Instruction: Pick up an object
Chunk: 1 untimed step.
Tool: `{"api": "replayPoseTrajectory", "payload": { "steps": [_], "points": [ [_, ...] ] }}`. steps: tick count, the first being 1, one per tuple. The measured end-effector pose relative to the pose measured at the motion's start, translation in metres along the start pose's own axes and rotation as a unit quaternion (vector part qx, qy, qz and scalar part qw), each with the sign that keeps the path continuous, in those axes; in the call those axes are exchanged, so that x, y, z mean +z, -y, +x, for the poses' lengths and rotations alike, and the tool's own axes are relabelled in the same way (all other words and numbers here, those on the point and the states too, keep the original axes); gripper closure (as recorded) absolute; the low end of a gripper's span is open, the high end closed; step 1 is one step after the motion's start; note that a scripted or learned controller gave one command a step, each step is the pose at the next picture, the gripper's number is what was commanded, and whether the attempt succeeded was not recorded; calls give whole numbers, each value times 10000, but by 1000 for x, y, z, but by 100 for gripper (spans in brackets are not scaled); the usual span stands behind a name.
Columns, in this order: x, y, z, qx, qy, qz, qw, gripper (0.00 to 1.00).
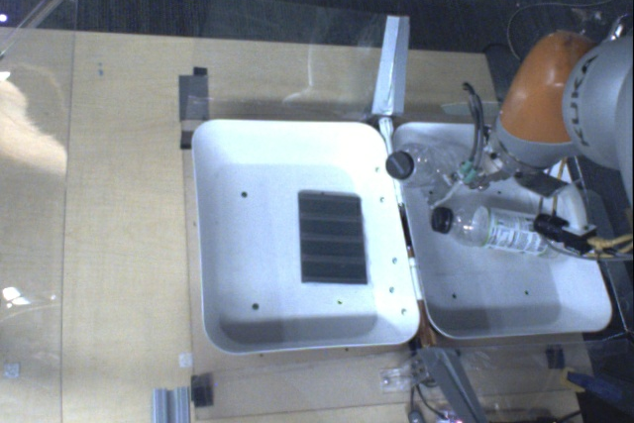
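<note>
A clear plastic bottle (495,230) with a black cap lies on its side in the right bin (515,304), cap pointing left. A second clear bottle (421,160) with a black cap lies in that bin's far left corner. A dark ribbed rectangular block (332,236) lies flat in the middle of the left bin (238,253). My gripper (475,174) hangs low over the far part of the right bin, between the two bottles and just above the nearer one. Nothing can be seen held in it.
The grey arm with its orange band (540,99) leans in over the right bin's far right side. Cables (575,238) trail across that bin's right rim. A metal bracket (391,64) stands behind the bins where they meet. Bare wooden bench (109,213) lies to the left.
</note>
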<state>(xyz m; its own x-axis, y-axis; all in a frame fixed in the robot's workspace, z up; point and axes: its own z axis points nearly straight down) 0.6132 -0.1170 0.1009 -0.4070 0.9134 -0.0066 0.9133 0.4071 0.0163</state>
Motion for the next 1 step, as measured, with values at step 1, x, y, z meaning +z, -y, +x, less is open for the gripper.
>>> {"api": "replayPoseTrajectory", "payload": {
  "steps": [1],
  "points": [
    [12,2,20,-622,-4,29,9981,0]
  ]
}}
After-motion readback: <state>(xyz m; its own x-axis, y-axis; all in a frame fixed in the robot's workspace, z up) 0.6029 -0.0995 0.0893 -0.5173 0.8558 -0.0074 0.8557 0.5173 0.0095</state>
